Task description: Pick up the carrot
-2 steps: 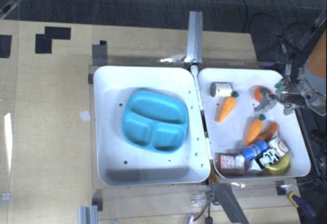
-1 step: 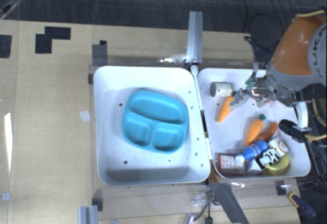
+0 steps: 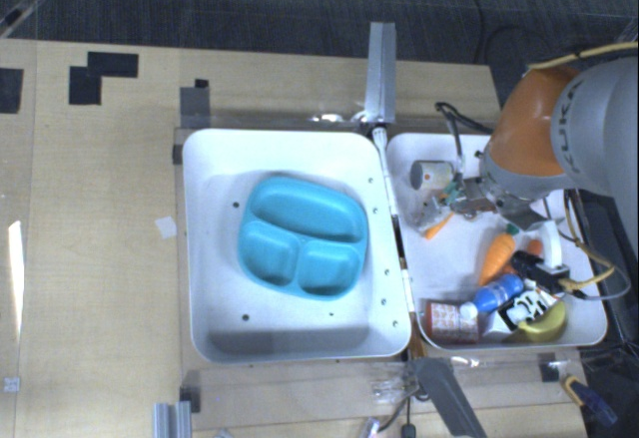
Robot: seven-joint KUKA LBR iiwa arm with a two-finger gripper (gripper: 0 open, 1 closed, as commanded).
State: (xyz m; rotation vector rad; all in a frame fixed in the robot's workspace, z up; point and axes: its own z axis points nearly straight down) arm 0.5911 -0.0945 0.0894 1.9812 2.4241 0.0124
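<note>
Okay, I see the claw (image 3: 446, 199) low in the right bin (image 3: 597, 334) near its left wall; can't tell its state. Carrot (image 3: 496, 257) lies mid-bin, apart from it, clutter crowding the near edge. Blue tray (image 3: 302, 234) fills left bin (image 3: 215, 326).

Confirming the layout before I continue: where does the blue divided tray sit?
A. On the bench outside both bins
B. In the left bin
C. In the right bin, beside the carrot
B. The blue divided tray lies in the left bin; the carrot is in the right bin.

Orange carrot (image 3: 496, 255), blue sectioned plate (image 3: 302, 234), white bins (image 3: 210, 226), orange-banded grey arm (image 3: 579, 127)
</note>
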